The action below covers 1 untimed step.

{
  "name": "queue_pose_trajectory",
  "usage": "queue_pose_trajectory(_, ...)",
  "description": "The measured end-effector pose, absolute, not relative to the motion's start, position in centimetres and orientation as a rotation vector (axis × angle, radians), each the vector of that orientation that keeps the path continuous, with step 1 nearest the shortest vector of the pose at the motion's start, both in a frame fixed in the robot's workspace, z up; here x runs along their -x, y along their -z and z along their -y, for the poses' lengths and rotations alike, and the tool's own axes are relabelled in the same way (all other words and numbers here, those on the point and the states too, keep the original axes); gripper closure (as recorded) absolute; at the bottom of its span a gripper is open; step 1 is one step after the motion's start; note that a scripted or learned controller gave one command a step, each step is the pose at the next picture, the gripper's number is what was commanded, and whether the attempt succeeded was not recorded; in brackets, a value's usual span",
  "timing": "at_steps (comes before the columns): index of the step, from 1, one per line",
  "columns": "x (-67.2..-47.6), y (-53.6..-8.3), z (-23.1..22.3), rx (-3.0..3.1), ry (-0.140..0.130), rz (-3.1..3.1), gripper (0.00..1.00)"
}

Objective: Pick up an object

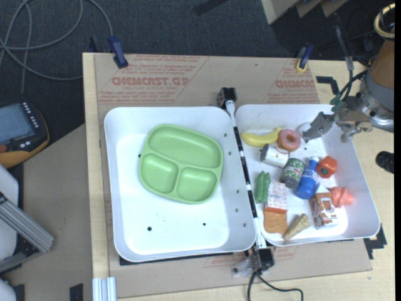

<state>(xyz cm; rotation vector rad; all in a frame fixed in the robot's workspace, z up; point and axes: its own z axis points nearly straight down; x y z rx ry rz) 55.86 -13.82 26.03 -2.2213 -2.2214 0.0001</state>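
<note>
My gripper (pixel 330 129) hangs over the back right part of the right bin (pixel 365 196), its fingers spread open with nothing between them. Its left finger (pixel 314 128) is just right of a pink donut (pixel 289 140). A yellow banana (pixel 260 137) lies left of the donut. Below them sit a white can (pixel 274 157), a green can (pixel 292 171), a blue bottle (pixel 308 179) and a red-orange toy (pixel 326 165). Nearer the front lie a green vegetable (pixel 262 185), a snack packet (pixel 276 197), an ice-cream cone (pixel 297 226) and a brown box (pixel 324 209).
The left bin (pixel 125 218) holds a green divided plate (pixel 182 163). A black divider rail (pixel 244 171) runs between the bins. Blue clamps (pixel 116 51) grip the board's back edge. Cables and a handheld device (pixel 19 127) lie on the floor at the left.
</note>
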Motion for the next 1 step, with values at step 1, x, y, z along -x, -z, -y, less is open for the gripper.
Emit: queue_pose_trajectory(1, -57.73, -11.43, 13.15, 2.221, -0.002, 2.219, 0.0)
